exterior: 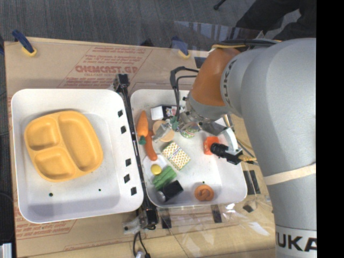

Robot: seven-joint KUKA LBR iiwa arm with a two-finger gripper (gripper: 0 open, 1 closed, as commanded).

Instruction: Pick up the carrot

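Carrot pick, not yet begun: the carrot (142,128) lies untouched in the right bin (236,183).

Largest first, we list the arm (269,117), lettered "UKA" at the frame's five o'clock corner; the cardboard sheet (102,63), printed "CHEMCAST GP" in red at eleven o'clock; the left bin (32,203) with a yellow divided tray (63,144); the right bin, carrot at its nine o'clock wall. The gripper (185,125) hangs over clutter toward the bin's twelve o'clock, apart from the carrot; we cannot tell its grip. We judge approach, grasp and lift all remain.
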